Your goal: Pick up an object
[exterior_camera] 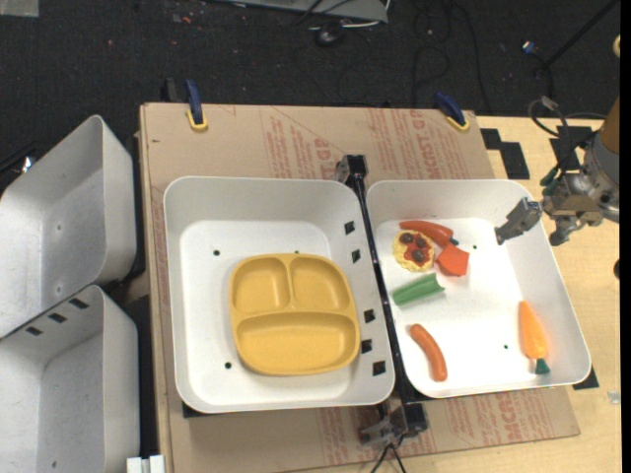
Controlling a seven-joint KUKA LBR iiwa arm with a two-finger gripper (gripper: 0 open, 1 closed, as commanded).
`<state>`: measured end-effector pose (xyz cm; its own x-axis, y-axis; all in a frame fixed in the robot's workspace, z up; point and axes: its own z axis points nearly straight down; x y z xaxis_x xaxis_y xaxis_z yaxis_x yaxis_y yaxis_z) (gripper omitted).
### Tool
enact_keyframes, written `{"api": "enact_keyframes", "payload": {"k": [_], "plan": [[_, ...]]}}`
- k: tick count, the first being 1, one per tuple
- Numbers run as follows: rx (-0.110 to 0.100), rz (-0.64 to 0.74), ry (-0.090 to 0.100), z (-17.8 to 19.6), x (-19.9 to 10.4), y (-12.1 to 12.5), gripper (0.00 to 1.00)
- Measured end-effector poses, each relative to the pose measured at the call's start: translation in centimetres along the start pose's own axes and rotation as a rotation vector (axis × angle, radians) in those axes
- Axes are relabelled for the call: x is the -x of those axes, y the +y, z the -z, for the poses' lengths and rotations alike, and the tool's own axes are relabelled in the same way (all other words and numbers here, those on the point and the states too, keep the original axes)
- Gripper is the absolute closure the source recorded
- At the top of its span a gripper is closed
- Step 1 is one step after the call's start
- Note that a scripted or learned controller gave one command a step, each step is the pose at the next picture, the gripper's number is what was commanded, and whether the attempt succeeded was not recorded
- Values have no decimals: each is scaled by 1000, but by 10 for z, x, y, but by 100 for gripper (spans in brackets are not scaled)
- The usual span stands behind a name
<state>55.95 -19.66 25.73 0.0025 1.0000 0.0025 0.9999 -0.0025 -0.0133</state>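
Note:
The right bin (493, 382) holds several toy foods. A red chilli (426, 230), a yellow tart with berries (413, 252) and a red-orange block (453, 260) cluster near its back left. A green piece (416, 289) lies just below them, and a brown sausage (429, 351) sits nearer the front. An orange carrot (533, 333) lies at the front right. My gripper (540, 227) hovers over the bin's back right rim, open, with nothing between its fingers. It is well to the right of the cluster and above the carrot in the view.
The left bin (197, 264) holds a yellow divided plate (294, 313). A black divider (370, 264) runs between the bins. Two white tubs (59, 294) stand off the bench at the left.

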Motion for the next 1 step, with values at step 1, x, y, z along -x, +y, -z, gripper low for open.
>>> {"api": "enact_keyframes", "payload": {"k": [1], "plan": [[13,4,-3,7,-1,2,0]]}}
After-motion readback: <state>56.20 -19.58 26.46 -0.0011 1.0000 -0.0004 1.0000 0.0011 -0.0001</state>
